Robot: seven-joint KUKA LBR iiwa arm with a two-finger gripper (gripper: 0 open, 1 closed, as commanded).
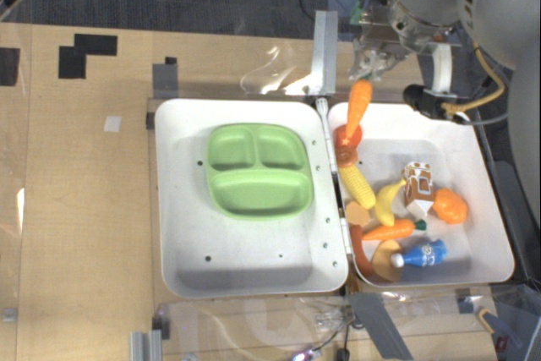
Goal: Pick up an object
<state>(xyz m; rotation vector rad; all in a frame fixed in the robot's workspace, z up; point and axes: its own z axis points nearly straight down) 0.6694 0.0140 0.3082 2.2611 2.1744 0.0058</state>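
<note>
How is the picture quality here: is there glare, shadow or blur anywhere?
In the camera view, glare streaks the clear sheet behind the left bin; the green plate casts a soft shadow on its floor; the gripper above the carrot looks slightly blurred; the toys are sharp.

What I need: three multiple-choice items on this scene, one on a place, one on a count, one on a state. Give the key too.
1. The green plate lies in: A) the left bin B) the right bin C) the bare bench.
2. The plate's compartments number: A) two B) three C) five.
3. The blue bottle is: A) upright B) on its side C) on the plate.

Key: A, the left bin's walls surround it; B, two small above one wide; B, it lies flat.
</note>
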